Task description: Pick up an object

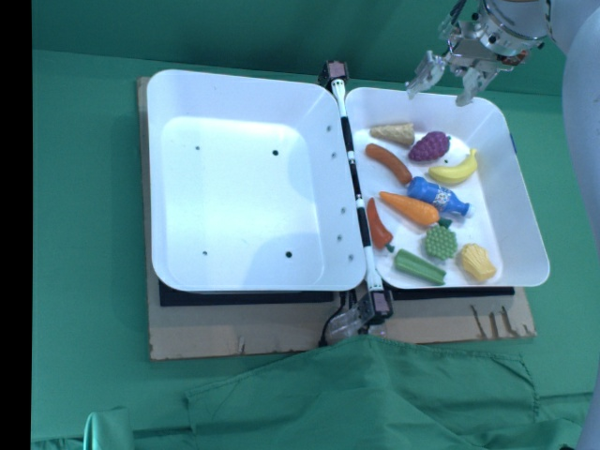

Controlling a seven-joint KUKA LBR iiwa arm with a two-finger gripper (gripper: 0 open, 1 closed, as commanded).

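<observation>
Nearest me, green cloth [375,397] bunches below the bench. Moving right, I see small plastic toy foods, among them an orange carrot [409,208], lying in the right white bin [528,223]; my two-finger gripper [444,83] hovers over its far edge, fingers spread, grasping nothing.

Two bins [248,92]; perhaps ten toy foods [409,208].

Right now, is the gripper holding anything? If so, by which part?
Nothing is held. The gripper hangs open above the far edge of the right bin, with nothing between its fingers.
</observation>
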